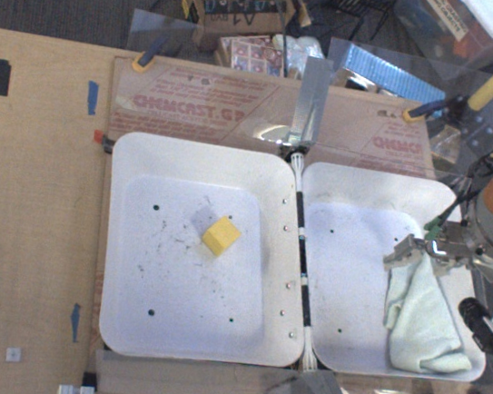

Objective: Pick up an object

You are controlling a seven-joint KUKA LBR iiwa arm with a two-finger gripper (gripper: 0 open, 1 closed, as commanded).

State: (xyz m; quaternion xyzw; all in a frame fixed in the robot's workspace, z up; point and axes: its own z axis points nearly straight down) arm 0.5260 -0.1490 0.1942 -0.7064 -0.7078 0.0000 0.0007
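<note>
Yellow block (220, 235) sits alone near the middle of the left bin (119, 310), tilted a touch, well apart from the action. Over the divider now to the right bin (335, 342), where a pale green cloth (420, 328) lies crumpled along the far right side. And there's the gripper (411, 253), down at the cloth's upper end, fingers closed narrow on a pinch of fabric. The grasp looks made, I'd say, but most of the cloth rests on the bin floor, so the lift itself is left to do.
</note>
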